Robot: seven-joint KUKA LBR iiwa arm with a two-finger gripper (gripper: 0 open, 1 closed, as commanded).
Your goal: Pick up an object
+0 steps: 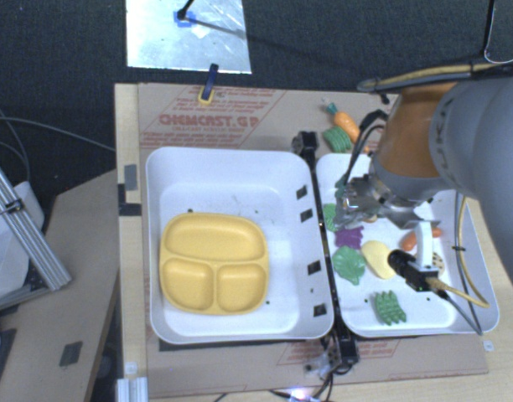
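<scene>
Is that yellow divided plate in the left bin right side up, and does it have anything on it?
Right side up and empty. The yellow plate lies flat in the left bin, its three hollows facing up, each showing only bare yellow.

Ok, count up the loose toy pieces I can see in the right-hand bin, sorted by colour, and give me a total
Green: 3, one at the bin's left edge, a leafy one, a ridged one
Purple: 1
Yellow: 1
Orange: 1, partly hidden
Total: 6 visible; the arm may hide more.
</scene>
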